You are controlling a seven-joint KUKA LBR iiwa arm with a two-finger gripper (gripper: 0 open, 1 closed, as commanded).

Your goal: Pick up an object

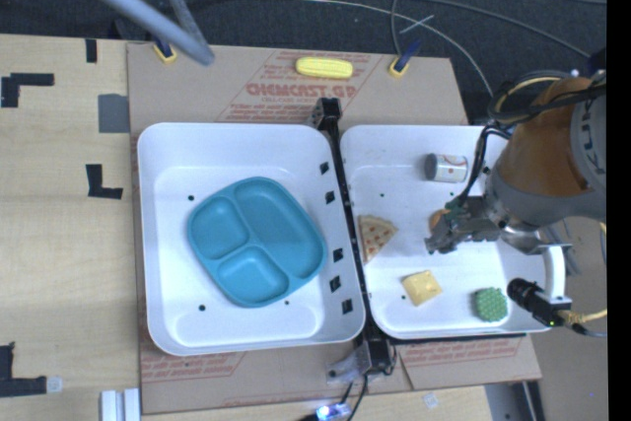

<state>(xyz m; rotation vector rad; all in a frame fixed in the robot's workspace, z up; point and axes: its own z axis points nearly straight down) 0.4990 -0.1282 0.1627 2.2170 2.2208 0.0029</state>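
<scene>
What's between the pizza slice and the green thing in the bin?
In the camera view, a yellow cheese block lies between the pizza slice and the green object.

Blue divided plate [256,242], green round scrubber [489,304], yellow block [422,287]

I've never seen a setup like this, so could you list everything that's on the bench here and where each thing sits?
bins: 2, white, side by side, left bin, right bin
divided tray: 1, blue, in the left bin
small cylinder: 1, grey and white, lying at the far side of the right bin
waffle-like wedge: 1, tan, right bin beside the divider
block: 1, pale yellow, near side of the right bin
round piece: 1, green, right bin's near right corner
oblong piece: 1, yellow, on the cardboard beyond the bins
gripper: 1, dark, over the right bin
arm: 1, grey with orange band, coming from the right
</scene>
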